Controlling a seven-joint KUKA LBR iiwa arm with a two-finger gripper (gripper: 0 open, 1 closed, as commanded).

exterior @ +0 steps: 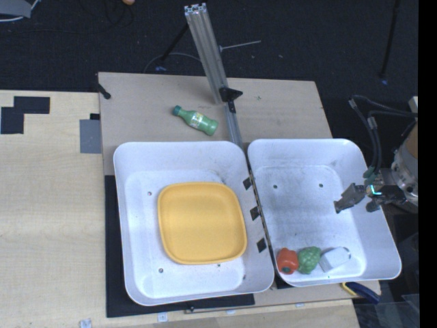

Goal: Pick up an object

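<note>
- Claw (356, 199) hung at frame right over the right bin (300, 157); whether it gaped or gripped, I could not tell.
- Tomato (287, 260), green lump (309, 259) and white block (334, 258) crowded the bin's lower edge; best descend squarely on one.

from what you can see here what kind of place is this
Probably a robotics lab set up for pick-up trials. A bench bears two shallow white bins: the left bin holds a yellow plate, the right bin small toy-like items. A robot gripper reaches in, with cables on the dark floor behind.
</note>
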